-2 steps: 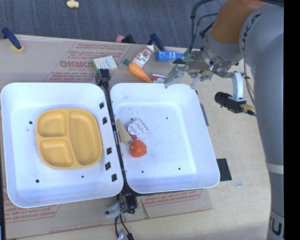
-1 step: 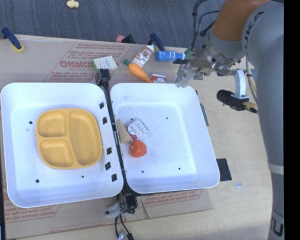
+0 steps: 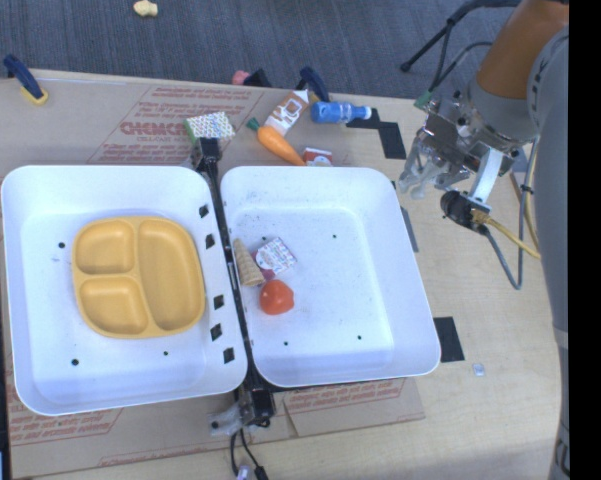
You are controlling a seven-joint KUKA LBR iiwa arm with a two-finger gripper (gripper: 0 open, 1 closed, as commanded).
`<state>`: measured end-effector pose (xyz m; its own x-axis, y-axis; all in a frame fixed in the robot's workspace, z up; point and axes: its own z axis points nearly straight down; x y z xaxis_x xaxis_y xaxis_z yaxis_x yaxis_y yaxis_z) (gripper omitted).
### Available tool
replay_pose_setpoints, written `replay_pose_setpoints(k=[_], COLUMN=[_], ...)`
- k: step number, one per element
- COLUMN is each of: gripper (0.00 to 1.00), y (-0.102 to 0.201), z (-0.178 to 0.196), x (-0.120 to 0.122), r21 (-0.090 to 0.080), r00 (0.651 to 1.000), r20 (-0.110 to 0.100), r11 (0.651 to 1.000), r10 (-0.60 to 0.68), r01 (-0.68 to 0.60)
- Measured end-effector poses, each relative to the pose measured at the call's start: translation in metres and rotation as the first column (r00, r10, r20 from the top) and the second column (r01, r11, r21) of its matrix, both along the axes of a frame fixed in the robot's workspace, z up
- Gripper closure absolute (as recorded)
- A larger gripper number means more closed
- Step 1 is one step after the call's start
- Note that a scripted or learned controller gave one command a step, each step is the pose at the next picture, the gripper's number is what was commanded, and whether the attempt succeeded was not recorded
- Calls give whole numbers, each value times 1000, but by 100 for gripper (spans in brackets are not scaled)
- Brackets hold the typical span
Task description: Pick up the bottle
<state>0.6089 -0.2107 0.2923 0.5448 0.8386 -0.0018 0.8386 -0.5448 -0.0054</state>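
Note:
A small blue bottle (image 3: pixel 336 113) with a white cap lies on its side on the cardboard behind the right bin (image 3: pixel 405 268). To its left lies a white and orange bottle-like item (image 3: pixel 287 113). My gripper (image 3: pixel 427 176) hangs over the bench just off the right bin's far right corner, right of and nearer than the blue bottle. Its fingers stand apart with nothing between them.
An orange carrot (image 3: pixel 278 145) and a small red box (image 3: pixel 318 155) lie behind the right bin. That bin holds a cone (image 3: pixel 246 263), a packet (image 3: pixel 275 256) and a red fruit (image 3: pixel 276 297). A yellow divided plate (image 3: pixel 138 275) sits in the left bin (image 3: pixel 20 268). Cables (image 3: pixel 500 238) trail beside the gripper.

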Motion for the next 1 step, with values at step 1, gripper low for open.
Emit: replay_pose_setpoints(k=[1], gripper=[100], y=[15], z=[51], x=[-57], r21=[-1], r00=[964], r20=[-1], r11=[964], r10=[-266], r01=[266])
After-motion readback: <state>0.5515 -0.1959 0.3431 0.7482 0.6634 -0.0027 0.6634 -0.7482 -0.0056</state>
